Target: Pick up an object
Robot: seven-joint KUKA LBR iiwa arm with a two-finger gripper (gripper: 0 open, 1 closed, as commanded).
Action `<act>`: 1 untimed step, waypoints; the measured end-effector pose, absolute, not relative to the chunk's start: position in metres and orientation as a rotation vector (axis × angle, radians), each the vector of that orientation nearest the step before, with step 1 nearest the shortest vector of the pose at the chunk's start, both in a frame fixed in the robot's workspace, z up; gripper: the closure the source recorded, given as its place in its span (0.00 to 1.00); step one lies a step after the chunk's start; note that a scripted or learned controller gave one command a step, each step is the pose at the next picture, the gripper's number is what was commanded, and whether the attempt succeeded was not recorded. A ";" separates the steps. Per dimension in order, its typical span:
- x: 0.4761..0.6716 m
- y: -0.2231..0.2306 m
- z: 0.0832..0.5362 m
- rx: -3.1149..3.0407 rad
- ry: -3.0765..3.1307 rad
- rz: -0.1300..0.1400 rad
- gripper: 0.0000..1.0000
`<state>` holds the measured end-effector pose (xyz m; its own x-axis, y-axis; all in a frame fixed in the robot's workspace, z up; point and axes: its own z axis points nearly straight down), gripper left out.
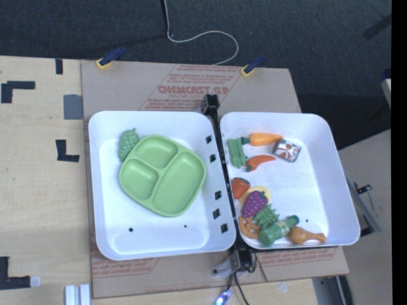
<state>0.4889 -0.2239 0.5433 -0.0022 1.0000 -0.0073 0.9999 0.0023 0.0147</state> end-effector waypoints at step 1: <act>0.484 -0.224 0.532 2.221 2.220 -0.001 1.00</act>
<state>0.4838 -0.2239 0.5321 0.0004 1.0000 -0.0014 1.0000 -0.0004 0.0002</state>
